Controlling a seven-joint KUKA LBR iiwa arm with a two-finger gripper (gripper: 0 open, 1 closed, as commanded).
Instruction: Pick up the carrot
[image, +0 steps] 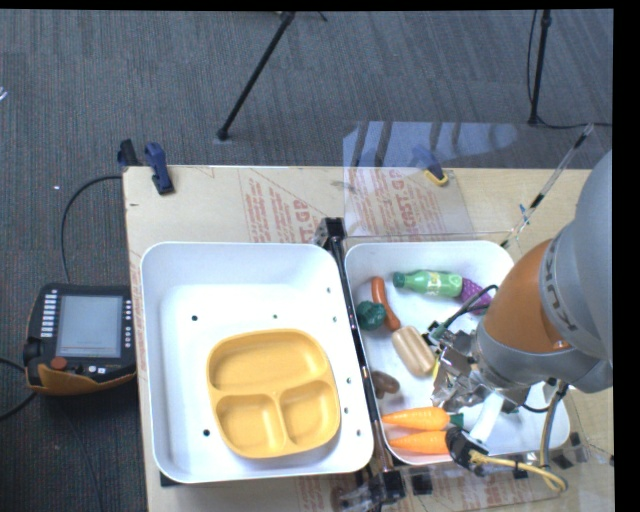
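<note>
Claw (452, 405) over carrot (415, 419) in right bin (480, 250), fingers possibly touching; claw state unclear.

Carrot (418, 418) in right bin (452, 249), front edge

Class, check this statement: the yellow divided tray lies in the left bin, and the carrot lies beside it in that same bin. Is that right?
Not quite. The yellow divided tray does lie in the left bin, but the carrot lies in the right bin, near its front edge, just by the hand. The camera view shows this.
</note>
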